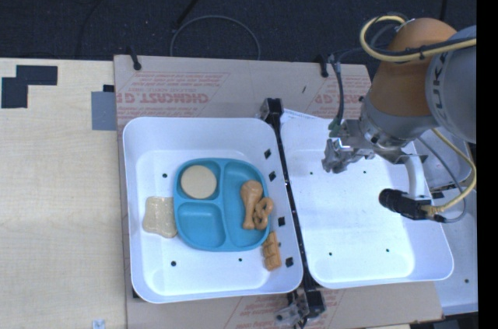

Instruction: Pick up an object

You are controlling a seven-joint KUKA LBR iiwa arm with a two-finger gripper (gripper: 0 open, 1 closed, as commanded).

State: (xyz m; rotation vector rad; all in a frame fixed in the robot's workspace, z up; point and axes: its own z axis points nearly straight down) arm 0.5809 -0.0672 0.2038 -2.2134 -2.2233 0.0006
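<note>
End effector (336, 157) over the right bin (366, 257), finger state impossible to tell. Food pieces far to its left: pretzel (256, 204) on blue tray (204, 230). Risk: closing on nothing here.

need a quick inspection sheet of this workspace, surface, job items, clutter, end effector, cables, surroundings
surface: left bin and right bin side by side on cardboard sheet.
job's things: blue tray in left bin, holding round cracker and pretzel piece; pale biscuit left of the tray, small brown snack at its lower right.
clutter: nothing seen.
end effector: over right bin's upper part, holding nothing visible.
cables: yellow hose looped at wrist; black cables on dark floor.
surroundings: wooden bench, grey patch.
</note>
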